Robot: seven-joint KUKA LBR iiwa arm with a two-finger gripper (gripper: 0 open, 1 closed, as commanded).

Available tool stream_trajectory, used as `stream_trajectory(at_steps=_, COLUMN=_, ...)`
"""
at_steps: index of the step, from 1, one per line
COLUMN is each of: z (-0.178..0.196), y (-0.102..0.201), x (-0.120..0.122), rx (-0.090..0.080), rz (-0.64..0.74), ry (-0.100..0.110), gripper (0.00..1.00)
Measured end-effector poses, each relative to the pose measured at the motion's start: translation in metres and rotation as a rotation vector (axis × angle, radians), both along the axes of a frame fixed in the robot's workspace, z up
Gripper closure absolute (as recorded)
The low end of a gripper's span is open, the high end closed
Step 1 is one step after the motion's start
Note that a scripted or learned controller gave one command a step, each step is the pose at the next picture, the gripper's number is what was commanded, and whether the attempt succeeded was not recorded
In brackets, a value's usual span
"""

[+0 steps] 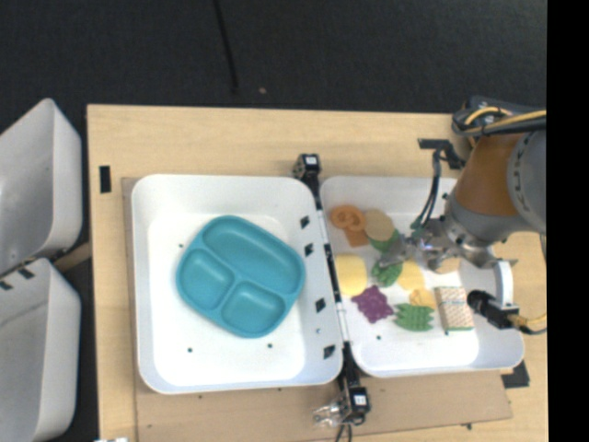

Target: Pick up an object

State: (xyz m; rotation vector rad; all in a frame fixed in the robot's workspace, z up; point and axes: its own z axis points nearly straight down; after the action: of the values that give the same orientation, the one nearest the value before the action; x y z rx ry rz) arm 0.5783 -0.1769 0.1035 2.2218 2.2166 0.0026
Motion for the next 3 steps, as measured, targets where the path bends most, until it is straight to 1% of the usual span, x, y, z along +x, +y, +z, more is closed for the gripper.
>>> stream_trajectory(at_steps=1, z=0.001, y=-0.001, x=0.003, rx=0.001, rz=-0.002, ry=-0.004, gripper=0.0)
stream_trajectory(at_steps=2, z=0.012, y=-0.002, x=0.004, rx=0.0, rz=-0.007, ry=-0.008, gripper=1.0)
stream_trajectory(at_steps=3, z=0.076, y=-0.002, x=0.006, rx=-0.002, rz=0.004, ry=-0.004, gripper=1.0)
